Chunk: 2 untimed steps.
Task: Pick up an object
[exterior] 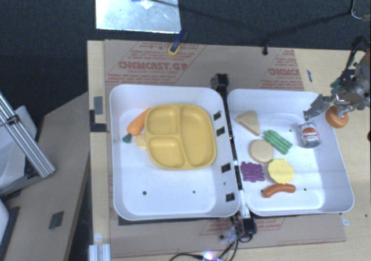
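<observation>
Two white bins sit side by side on the surface (191,62); the left bin (124,193) carries a yellow divided plate (177,136) with a toy carrot (137,123) touching its left rim; the right bin (333,187) holds the loose pieces: a bread wedge (249,121), a green bean pod (277,141), a round cookie (261,151), a yellow disc (280,170), a purple bunch (251,171), a sausage (278,190) and a small can (309,134). The tool (316,109) hangs over that bin's upper right corner, just above the can; whether it is spread or pressed together I cannot tell. The can looks the nearest target; likely light, stiff and smooth, so it could slip or roll; best taken across its round body.
</observation>
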### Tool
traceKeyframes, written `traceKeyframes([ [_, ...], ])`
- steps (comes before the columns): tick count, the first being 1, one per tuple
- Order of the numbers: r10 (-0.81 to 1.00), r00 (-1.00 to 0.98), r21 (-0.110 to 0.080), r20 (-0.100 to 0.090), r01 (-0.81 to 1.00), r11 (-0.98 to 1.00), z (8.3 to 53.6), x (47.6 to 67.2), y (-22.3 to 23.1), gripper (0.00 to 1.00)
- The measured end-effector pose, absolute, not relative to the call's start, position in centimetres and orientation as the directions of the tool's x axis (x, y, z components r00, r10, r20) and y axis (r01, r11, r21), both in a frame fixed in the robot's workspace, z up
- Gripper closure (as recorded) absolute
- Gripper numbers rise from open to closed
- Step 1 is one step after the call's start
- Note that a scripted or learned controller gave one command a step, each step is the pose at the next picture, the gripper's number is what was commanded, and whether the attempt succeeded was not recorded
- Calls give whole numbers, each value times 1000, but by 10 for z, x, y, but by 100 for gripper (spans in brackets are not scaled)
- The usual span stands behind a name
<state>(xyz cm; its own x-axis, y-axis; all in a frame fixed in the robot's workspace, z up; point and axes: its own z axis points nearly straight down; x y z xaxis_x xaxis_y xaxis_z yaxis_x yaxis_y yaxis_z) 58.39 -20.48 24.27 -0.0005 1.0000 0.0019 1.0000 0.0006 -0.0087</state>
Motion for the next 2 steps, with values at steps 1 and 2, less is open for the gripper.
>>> traceKeyframes([
  [1,1000,-3,2,-1,1000,3,249,586,-204,0],
  [2,1000,-3,-1,0,1000,3,204,594,-205,0],
])
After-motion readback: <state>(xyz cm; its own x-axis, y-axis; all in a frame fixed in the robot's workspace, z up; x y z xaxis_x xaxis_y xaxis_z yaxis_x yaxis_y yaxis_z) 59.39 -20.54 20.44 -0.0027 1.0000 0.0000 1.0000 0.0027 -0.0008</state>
